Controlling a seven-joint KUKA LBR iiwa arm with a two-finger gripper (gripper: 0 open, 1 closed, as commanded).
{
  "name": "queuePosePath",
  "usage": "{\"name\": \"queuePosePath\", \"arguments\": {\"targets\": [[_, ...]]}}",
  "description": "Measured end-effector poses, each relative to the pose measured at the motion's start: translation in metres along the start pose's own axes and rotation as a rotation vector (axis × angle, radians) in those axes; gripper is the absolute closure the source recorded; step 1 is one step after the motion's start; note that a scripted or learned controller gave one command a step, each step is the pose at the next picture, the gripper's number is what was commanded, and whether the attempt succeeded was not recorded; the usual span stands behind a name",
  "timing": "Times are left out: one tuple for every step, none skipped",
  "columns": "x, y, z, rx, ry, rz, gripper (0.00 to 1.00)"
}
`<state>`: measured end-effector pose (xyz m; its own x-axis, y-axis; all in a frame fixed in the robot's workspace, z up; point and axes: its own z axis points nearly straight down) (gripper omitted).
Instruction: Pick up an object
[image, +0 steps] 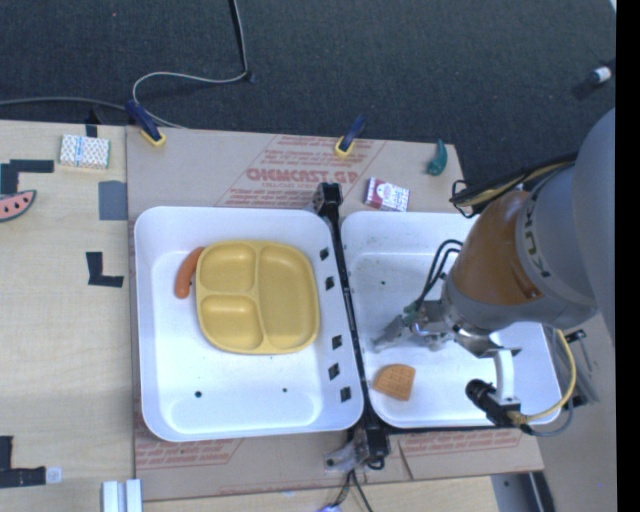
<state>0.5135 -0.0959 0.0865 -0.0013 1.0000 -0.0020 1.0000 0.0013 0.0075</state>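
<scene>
Tool (392, 336) low in right bin (400, 262), finger spread unclear, nothing visibly held; orange waffle-like piece (394, 381) just below tool; yellow divided plate (257, 296) and orange sausage (186, 272) far left, left bin (160, 330)

Single fixed camera above bench (70, 300), slanted downward, apparently mid-distance; both white bins (160, 330) framed.

bare floor of right bin (400, 262) around waffle piece (394, 381)
</scene>
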Motion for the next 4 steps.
{"name": "queuePosePath", "arguments": {"targets": [[-0.001, 0.036, 0.001, 0.007, 0.002, 0.001, 0.00], [-0.002, 0.037, -0.009, 0.004, 0.000, 0.003, 1.00], [-0.002, 0.036, -0.009, 0.004, 0.000, 0.003, 0.00], [0.001, 0.008, 0.000, 0.003, 0.000, 0.001, 0.00]]}}
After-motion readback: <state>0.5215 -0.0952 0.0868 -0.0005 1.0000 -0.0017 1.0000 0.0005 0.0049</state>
